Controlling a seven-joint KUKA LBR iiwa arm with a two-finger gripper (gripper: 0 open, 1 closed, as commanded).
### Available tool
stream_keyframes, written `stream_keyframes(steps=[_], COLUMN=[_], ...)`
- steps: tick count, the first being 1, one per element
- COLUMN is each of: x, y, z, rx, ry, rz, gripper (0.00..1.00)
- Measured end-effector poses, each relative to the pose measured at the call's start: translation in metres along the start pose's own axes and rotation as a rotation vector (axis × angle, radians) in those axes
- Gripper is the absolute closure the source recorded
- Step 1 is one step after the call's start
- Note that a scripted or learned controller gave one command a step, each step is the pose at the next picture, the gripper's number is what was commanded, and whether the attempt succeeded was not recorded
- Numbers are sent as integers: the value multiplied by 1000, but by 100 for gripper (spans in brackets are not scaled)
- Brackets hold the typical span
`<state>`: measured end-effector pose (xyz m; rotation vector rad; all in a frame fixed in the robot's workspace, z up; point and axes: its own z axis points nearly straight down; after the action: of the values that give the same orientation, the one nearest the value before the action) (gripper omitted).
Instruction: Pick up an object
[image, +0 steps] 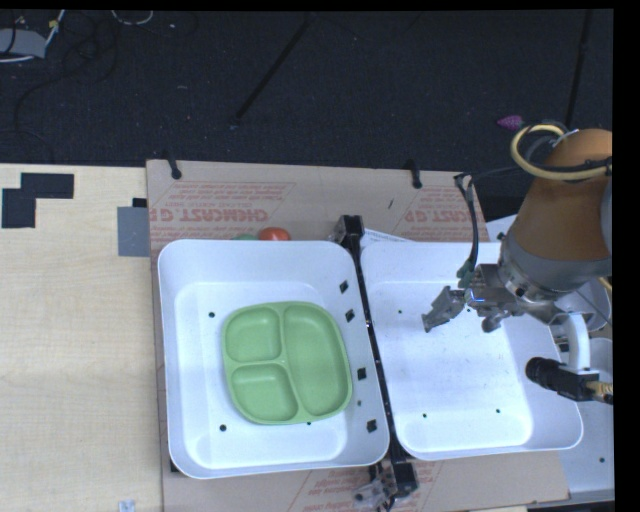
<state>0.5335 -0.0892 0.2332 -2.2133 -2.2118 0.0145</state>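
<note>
One green plate (287, 361) lay in the left bin (190, 300), at nine o'clock from my gripper (455, 308), which hung released, holding nothing, over the right bin (450, 420); reaching leftward seemingly came next.

The grey arm (560, 235) with its orange band sits at the frame's right edge. Its hand (455, 312) points left at mid-height.

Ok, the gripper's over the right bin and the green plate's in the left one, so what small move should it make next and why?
Probably shift left, across the divider, toward the green divided plate. The gripper hangs over the right bin, while the plate lies flat in the left bin, with nothing between the fingers.
</note>
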Motion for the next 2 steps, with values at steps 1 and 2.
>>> stream_keyframes(steps=[1, 2], x=[0, 1], y=[2, 4], z=[-6, 38], rx=[-11, -7], ry=[-1, -1], rz=[-2, -1], gripper=[0, 0])
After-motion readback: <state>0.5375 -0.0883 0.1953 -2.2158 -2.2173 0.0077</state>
